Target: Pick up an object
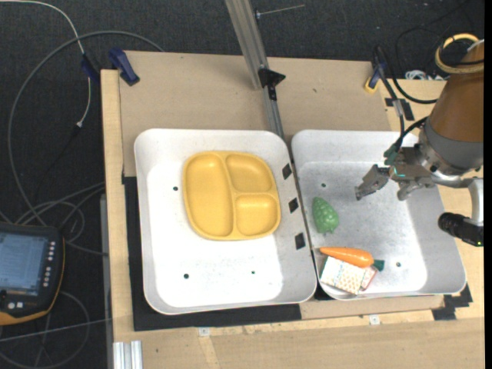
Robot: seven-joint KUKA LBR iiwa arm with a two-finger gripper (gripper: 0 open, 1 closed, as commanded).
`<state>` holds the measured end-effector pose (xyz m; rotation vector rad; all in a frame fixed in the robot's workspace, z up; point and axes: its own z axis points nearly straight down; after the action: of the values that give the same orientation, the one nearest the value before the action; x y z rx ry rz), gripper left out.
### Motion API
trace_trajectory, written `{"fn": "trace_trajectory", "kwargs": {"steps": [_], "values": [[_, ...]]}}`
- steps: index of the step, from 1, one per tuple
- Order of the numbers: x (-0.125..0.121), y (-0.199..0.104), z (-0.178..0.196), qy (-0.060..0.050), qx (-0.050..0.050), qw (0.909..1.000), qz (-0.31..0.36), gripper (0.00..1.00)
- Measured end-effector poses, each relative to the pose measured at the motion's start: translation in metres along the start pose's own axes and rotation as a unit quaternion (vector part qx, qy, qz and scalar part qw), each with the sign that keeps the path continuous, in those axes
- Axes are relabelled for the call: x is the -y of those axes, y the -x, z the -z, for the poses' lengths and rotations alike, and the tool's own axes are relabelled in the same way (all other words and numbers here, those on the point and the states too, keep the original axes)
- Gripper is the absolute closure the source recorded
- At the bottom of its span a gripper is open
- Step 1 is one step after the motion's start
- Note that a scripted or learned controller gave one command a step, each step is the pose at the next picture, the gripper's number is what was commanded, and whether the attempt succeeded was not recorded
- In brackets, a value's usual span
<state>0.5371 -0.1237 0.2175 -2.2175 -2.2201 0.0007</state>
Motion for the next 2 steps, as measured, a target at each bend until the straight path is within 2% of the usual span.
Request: {"fn": "trace_trajectory", "kwargs": {"steps": [1,2], "values": [[0.0,0.0,0.0,0.0,0.0,1.0,0.0,0.0],[0.003,0.0,-0.042,-0.002,0.0,1.0,0.0,0.0]]}}
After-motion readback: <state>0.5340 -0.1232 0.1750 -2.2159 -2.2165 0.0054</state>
